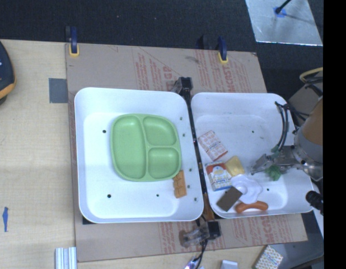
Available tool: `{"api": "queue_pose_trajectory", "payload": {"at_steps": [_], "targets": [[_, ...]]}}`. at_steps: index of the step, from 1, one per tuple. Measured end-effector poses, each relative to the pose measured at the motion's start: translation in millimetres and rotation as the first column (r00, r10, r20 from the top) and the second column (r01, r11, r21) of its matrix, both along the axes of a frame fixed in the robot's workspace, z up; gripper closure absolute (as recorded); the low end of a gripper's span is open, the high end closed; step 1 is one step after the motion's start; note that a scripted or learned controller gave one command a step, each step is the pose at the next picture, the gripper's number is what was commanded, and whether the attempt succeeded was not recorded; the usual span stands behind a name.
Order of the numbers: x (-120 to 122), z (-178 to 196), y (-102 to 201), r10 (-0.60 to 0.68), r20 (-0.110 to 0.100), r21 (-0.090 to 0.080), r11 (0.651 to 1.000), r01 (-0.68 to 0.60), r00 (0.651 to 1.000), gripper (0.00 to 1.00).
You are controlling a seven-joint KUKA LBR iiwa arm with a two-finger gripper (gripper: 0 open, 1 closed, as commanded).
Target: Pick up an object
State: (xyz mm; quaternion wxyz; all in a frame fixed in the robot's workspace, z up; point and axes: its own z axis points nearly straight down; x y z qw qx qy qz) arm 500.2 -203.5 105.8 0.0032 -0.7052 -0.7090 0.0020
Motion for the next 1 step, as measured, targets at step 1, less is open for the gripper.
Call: {"api": "queue_pose_trajectory", "payload": {"at_steps": [1], "targets": [[1.4, 11.4, -1.8, 0.002, 0.003, -0.002, 1.0, -0.002, 1.0, 1.0]]}}
